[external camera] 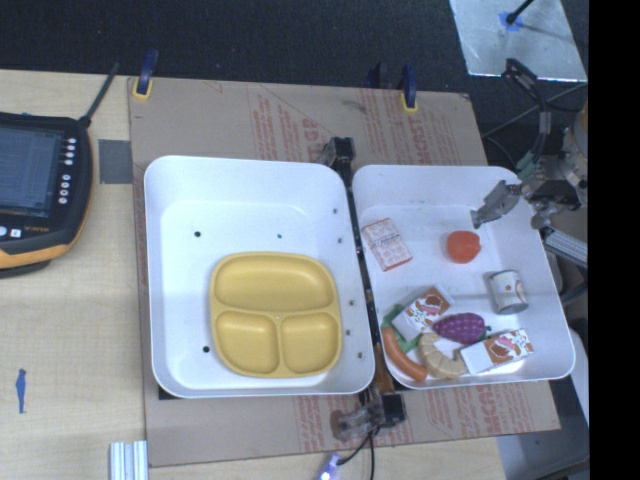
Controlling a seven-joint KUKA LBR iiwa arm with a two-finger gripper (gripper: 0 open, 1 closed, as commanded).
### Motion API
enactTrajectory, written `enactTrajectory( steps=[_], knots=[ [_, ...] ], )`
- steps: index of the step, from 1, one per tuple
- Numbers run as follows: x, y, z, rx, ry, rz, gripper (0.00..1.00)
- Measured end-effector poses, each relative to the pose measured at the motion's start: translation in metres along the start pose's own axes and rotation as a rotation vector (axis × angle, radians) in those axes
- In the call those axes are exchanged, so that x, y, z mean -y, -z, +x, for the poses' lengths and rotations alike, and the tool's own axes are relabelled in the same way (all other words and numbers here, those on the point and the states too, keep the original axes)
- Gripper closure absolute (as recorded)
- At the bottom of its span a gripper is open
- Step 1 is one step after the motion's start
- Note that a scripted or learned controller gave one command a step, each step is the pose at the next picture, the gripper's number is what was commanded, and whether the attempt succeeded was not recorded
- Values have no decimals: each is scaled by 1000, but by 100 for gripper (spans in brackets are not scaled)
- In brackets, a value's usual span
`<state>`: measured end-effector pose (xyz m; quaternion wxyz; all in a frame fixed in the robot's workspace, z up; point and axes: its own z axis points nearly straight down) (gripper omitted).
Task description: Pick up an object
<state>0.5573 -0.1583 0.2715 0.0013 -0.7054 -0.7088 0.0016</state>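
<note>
Tomato [462,247] lies clear below the empty, parted fingers [489,211], can [507,291] and card [386,244] well apart.

Setting: robotics lab or test cell, not domestic space. Evidence: wooden bench [60,348] covered by cardboard sheet [300,118] held with blue clamps [146,72] at far edge. Two shallow white bins [180,198] fixed side by side on sheet. Orange-and-black teach pendant [35,188] with screen and cable at bench left. Toy food items [450,333] used as test objects in right bin; yellow divided tray [275,313] in left. Dark carpet floor beyond, taped sheet [515,23] with blue marker. Loose cabling at right.
</note>
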Motion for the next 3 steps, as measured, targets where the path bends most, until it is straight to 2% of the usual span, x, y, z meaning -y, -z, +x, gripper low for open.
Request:
enactTrajectory(
  steps=[1,2,3],
  knots=[
    [-26,-111,-32,0,0,3,0],
    [-51,-180,-7,2,2,-1,0],
    [-51,-169,-8,3,4,1,100]
  ],
)
